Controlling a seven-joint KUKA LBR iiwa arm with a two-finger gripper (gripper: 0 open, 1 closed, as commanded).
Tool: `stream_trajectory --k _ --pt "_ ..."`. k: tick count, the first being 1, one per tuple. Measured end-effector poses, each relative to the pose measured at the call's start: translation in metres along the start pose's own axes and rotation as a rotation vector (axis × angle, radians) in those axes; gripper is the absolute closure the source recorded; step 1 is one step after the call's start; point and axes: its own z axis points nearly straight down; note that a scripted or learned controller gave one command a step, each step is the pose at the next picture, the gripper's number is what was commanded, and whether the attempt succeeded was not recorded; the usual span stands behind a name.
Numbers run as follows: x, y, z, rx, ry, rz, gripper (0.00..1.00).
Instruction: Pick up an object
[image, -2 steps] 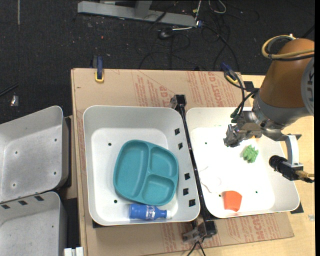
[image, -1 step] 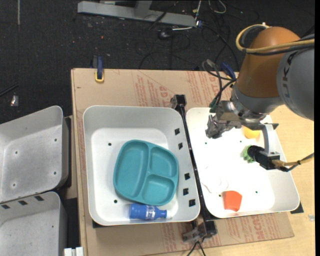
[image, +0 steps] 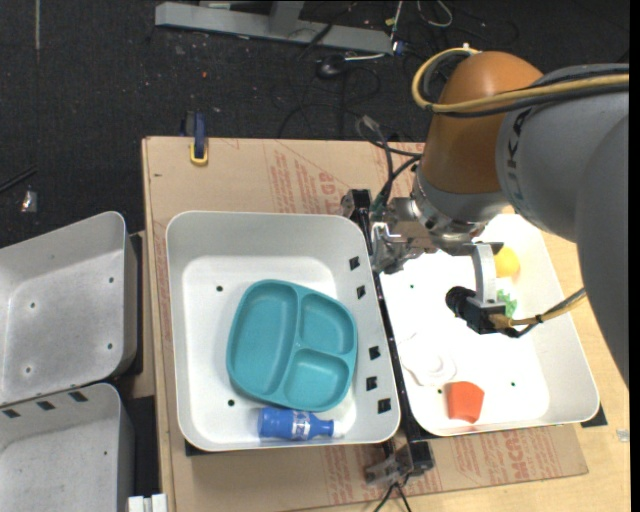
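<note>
Hand: your hand (image: 392, 240) is low over the far left corner of the right bin (image: 560, 380), just beside the rims where the two bins meet. The wrist above covers it, so you cannot tell how far open it is or whether it has hold of anything.
Task's thing: any loose item will do. The nearest look like the yellow thing (image: 508, 262) and the green thing (image: 508, 300), both towards the right bin's far right edge.
Risk, rim strike: the hand is so close to the meeting rims that a straight descent could land on plastic, not on an object.
Risk, empty close: nothing pickable lies in that corner, so closing there would likely catch nothing.
Risk, sweep: the bulky arm hangs over the yellow and green things, and a low traverse could knock them against the wall.
Left bin (image: 260, 222): a teal plate (image: 292, 343) with compartments fills the middle. It is wide and flat, which I judge poor for a pinch. A blue bottle (image: 290, 424) lies on its side along the near edge, touching the plate's rim.
Right bin: an orange cup (image: 463, 400) sits near the near edge, well apart from the hand.
In the way: for the cup, nothing. For the bottle, the plate and the near wall crowd it.
</note>
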Motion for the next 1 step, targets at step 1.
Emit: stream_trajectory --k 1 --pt "0.0538 0.0266 0.0031 -0.003 0.0 0.0 1.0"
